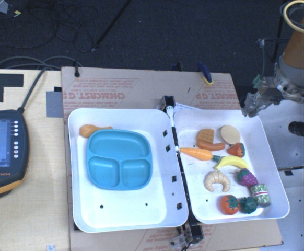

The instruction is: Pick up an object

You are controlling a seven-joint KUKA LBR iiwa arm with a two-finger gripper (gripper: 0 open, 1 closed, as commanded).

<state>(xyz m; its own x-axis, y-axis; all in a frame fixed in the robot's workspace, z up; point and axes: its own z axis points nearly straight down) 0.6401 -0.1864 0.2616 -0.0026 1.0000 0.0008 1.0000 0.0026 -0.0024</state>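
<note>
The right bin (269,156) holds several toy foods: a carrot (196,153), a brown bread slice (206,136), a sausage (211,146), a round bun (229,134), a strawberry (237,149), a banana (232,162), a croissant (217,180), purple grapes (247,178), a tomato (228,204), broccoli (248,205) and a small can (260,193). My gripper (252,107) hangs at the bin's far right corner, above its rim, apart from all the food. Nothing shows between its fingers.
The left bin (81,192) bears a blue divided tray (119,158) and an orange drumstick-shaped toy (92,130) at its far left. A control pendant (0,150) lies at the left on the bench. Cardboard (141,90) lies under both bins.
</note>
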